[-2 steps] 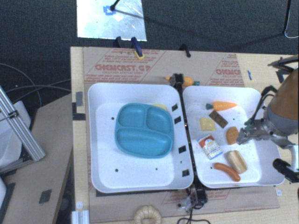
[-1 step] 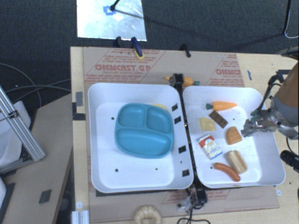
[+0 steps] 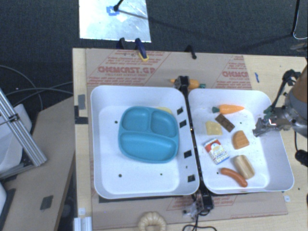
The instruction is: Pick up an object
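Half the claw (image 3: 262, 127) (fingers blurred) cut off beside right bin (image 3: 279, 143)

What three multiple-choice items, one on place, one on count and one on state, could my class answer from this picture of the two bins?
1. Where does the blue divided plate lie?
A. left bin
B. right bin
C. bare bench

2. How many compartments does the plate have?
A. two
B. three
C. five

3. How does the claw stand?
A. inside the left bin
B. over the right bin's right edge, apart from the carrot
C. resting on the plate

Answers: 1 A, the plate sits on the left bin floor. 2 B, two small sections above one large. 3 B, it is at the right bin edge, with the carrot up and to its left.
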`<state>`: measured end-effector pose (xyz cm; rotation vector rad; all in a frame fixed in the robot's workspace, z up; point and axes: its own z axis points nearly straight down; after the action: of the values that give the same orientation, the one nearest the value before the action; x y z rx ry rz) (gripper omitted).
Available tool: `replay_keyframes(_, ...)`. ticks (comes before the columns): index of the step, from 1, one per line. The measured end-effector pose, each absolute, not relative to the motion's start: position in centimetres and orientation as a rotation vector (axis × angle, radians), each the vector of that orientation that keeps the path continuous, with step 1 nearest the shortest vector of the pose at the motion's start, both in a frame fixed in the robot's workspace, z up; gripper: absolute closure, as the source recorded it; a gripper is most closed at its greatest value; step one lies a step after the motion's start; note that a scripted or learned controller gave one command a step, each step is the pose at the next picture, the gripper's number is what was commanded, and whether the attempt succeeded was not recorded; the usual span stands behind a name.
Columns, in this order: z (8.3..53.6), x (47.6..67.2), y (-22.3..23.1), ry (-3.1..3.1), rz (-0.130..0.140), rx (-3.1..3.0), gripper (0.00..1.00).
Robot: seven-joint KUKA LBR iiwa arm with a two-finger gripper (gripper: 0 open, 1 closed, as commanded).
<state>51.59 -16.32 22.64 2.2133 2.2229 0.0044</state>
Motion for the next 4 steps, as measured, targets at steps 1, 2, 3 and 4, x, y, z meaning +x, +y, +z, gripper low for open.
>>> replay_keyframes(1, 23.6, 54.0, -11.1, 2.232, 0.006, 2.209, 1.00)
replay_keyframes(2, 23.8, 54.9, -6.1, 2.233, 0.004, 2.210, 1.00)
replay_keyframes(3, 22.1, 57.2, -1.3, 2.232, 0.004, 2.210, 1.00)
replay_keyframes(4, 22.1, 59.5, 2.7, 2.231, 0.006, 2.211, 1.00)
